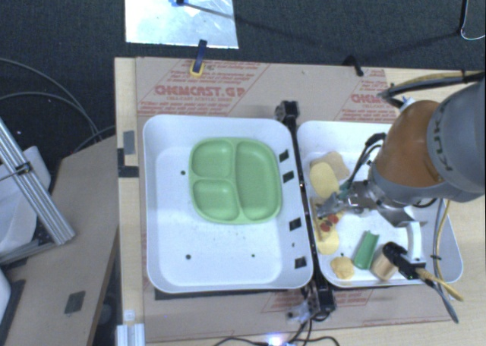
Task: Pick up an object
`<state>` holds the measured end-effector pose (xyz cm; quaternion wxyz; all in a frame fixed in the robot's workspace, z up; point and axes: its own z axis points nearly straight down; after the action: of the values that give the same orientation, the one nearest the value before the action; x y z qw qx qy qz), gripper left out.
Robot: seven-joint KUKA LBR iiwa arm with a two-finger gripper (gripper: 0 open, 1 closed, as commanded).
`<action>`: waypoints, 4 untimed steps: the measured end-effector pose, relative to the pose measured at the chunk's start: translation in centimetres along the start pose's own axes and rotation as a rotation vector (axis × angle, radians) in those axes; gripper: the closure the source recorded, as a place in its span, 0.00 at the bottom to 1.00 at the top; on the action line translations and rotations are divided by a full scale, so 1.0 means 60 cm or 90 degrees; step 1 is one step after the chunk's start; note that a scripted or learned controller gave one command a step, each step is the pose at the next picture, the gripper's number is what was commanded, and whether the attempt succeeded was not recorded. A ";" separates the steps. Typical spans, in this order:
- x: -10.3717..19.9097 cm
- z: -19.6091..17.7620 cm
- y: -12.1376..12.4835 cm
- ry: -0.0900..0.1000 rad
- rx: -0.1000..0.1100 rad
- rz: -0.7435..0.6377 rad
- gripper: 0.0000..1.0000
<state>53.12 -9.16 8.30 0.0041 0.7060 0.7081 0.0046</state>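
Observation:
The right bin (357,130) holds several small items. A pale yellow rounded piece (323,178) lies near its left wall, with a tan piece (336,161) just behind it. Small red bits (326,221) lie below the yellow piece. Further forward are a yellow lump (329,243), a smaller yellow lump (343,267), a green block (365,250) and a tan block (382,267). My gripper (332,206) hangs low over the bin's left half, between the pale yellow piece and the red bits. Nothing can be made out in its grasp.
The left bin (163,185) carries a green divided plate (232,180). A black divider (298,177) runs between the bins. The grey arm with its orange band (410,147) covers the right bin's right half. Cables hang over the bin's front right corner (433,276).

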 end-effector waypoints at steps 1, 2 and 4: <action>0.117 -0.179 0.006 0.002 0.001 -0.006 0.00; 0.297 -0.169 -0.022 0.003 0.007 -0.008 0.00; 0.348 -0.002 0.130 0.003 0.035 -0.008 0.00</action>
<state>60.84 11.73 8.56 -0.0167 0.7015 0.7124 -0.0133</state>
